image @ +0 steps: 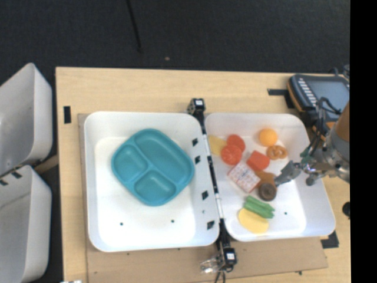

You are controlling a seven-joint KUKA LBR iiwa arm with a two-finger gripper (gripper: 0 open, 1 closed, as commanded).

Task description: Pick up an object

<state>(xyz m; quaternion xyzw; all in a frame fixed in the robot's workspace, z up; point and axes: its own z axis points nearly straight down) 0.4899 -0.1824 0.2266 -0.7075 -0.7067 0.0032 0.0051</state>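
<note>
The gripper (287, 174) reached in from the right edge of the frame, low over the right bin (294, 217), its tip just beside a dark brown round piece (267, 191); whether it was clenched or released could not be told. Around it lay a checkered pink block (244, 177), a red cube (258, 160), a possibly pretzel-shaped brown piece (277, 152), an orange ball (268, 137), and lower down green (259, 207) and yellow (253, 221) items. The left bin (106, 229) held a teal divided tray (153, 166).

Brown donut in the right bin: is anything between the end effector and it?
Nothing visible. The end effector sits just right of the brown donut, with bare bin floor between; the green piece lies below it.
</note>
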